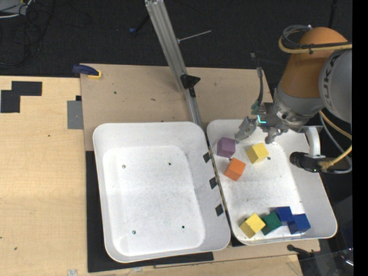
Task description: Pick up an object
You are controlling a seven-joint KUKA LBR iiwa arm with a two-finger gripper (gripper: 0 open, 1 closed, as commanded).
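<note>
Roughly, from biggest to smallest: a wooden table carries two shallow white bins side by side. The left bin has a bare speckled floor; the right bin holds the small blocks. A grey metal rail leans up from between the bins toward the back.

From the right, the grey arm w/ its orange band reaches over the right bin's back edge. Its hand hangs above the far part of that bin, fingers spread apart, nothing between them.

Just below the hand sit a yellow cube and a purple cube, w/ an orange cube slightly nearer the front. At the bin's front corner cluster another yellow block, a green block and blue blocks, touching each other.

Progress, as I judge it: approach looks mostly done, but no grasp yet. Every block rests on the bin floor. Left to do: lower onto a cube, prob. the yellow one nearest the fingers, close, and lift.
</note>
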